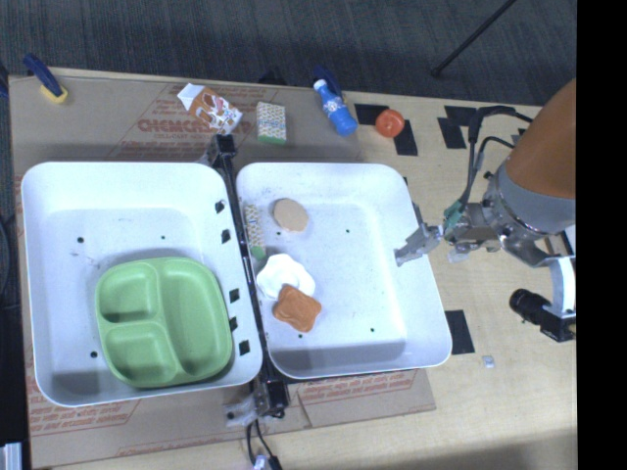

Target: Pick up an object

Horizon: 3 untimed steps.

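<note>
Camera view gives you the gripper (415, 247) at the right bin (392, 179)'s right rim, jaw state unclear; the brown piece (296, 308) lies beside a white object (282, 273), tan disc (289, 214) farther back, green tray (162, 321) in the left bin (59, 179)

Left half of frame: shallow white plastic bin (59, 204), holding one pale green three-compartment tray (162, 319) toward its lower end. Centre: second white bin (392, 311), holding a round tan disc (289, 214) near its upper left, a white crumpled piece (282, 273) below it, and an orange-brown toast-like block (297, 307) touching that piece. Centre right: my pincer (416, 245), over this bin's right rim, nothing between its tips.
</note>
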Available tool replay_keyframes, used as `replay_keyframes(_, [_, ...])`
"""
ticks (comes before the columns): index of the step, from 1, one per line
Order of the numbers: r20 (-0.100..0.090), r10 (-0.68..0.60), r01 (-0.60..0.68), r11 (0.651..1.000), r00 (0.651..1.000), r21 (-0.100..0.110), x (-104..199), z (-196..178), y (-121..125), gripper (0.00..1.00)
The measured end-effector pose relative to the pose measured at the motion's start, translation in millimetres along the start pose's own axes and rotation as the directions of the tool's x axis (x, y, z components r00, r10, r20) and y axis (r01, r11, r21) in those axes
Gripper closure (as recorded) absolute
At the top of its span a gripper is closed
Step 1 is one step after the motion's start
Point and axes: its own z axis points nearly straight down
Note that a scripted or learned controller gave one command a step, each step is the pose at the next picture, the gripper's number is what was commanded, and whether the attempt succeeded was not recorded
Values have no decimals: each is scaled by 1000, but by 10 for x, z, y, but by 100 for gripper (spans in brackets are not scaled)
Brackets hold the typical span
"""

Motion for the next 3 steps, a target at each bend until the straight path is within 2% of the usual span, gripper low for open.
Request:
replay_keyframes(1, [-3, -1, 1, 1000, 1000, 5, -2, 1630, -172, 0])
replay_keyframes(2, [0, -4, 4, 1000, 1000, -1, 781, 1840, 277, 0])
replay_keyframes(3, [0, -6, 6, 1000, 1000, 1, 775, 1742, 274, 100])
